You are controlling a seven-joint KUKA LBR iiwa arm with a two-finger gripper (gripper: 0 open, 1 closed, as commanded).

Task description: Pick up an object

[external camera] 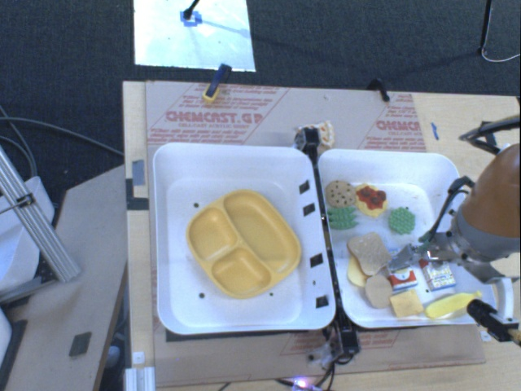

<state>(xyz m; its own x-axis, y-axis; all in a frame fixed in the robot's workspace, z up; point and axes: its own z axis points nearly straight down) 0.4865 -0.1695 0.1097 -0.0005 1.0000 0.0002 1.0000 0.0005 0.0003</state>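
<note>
The right bin [440,169] holds several toy foods: a chocolate-chip cookie [339,192], a pizza piece [371,199], two green pieces [400,220] [343,217], a bread slice [368,251], a red-and-white packet [402,280], a pale cheese block [406,303] and a yellow banana [452,305]. My gripper [413,256] reaches in from the right, low over the bin's middle, its metal tip just above the red-and-white packet and beside the bread slice. Nothing shows between its fingers.
The left bin [175,218] holds a yellow three-compartment plate [242,241]. A black divider with clips [319,235] runs between the bins. The arm's orange band [498,198] hangs over the right bin's right edge. A grey stand [32,218] sits far left.
</note>
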